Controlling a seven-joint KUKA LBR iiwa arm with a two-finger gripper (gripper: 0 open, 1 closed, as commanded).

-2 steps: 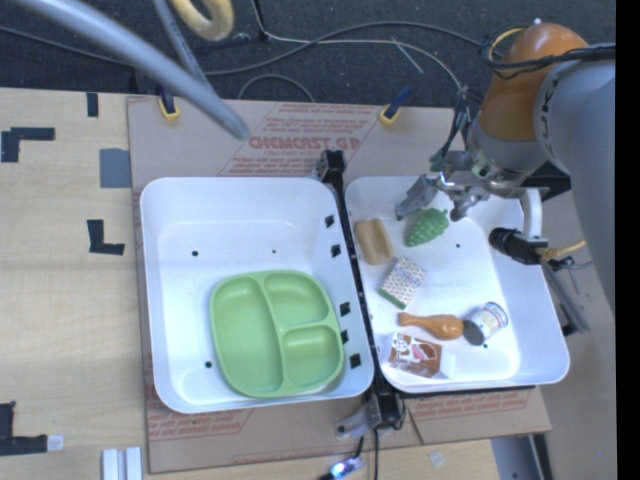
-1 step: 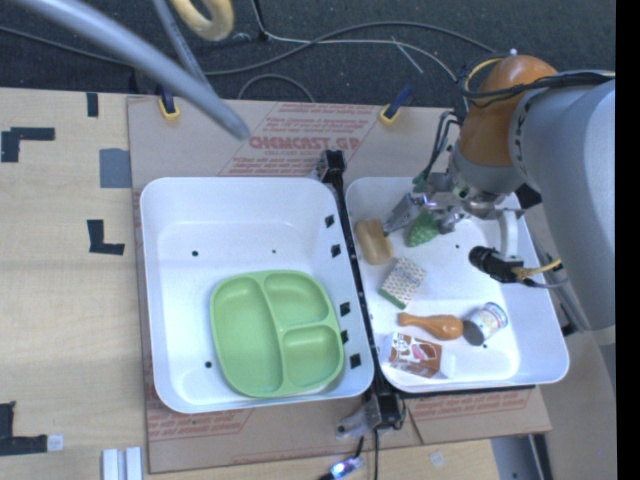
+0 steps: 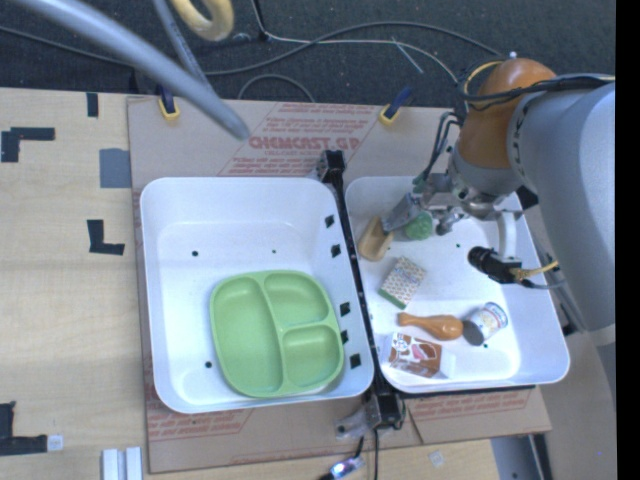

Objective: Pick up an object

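Bins sit side by side in the middle of the frame on a cardboard sheet [image 3: 300, 138] spread over the bench [image 3: 60, 268], and my arm [image 3: 560, 168] comes in from the right edge, its orange band [image 3: 495, 118] showing at the upper right. My hand [image 3: 425, 213] is down over the upper left part of the right bin [image 3: 540, 363], among the things there. I cannot tell whether it is open or closed, as the wrist hides the tips. A small green object [image 3: 419, 227] lies right at my hand, touching or just under it, and a tan wooden block [image 3: 375, 238] rests just to its left, near the divider between the bins. Lower in that bin are a checked square packet [image 3: 402, 281], a brown wooden piece with a rounded end [image 3: 433, 324], a small can [image 3: 487, 321] on its side just right of that, and a red-and-white packet [image 3: 414, 354] near the bottom rim. The left bin [image 3: 170, 208] holds a green divided plate [image 3: 277, 332] in its lower right part.
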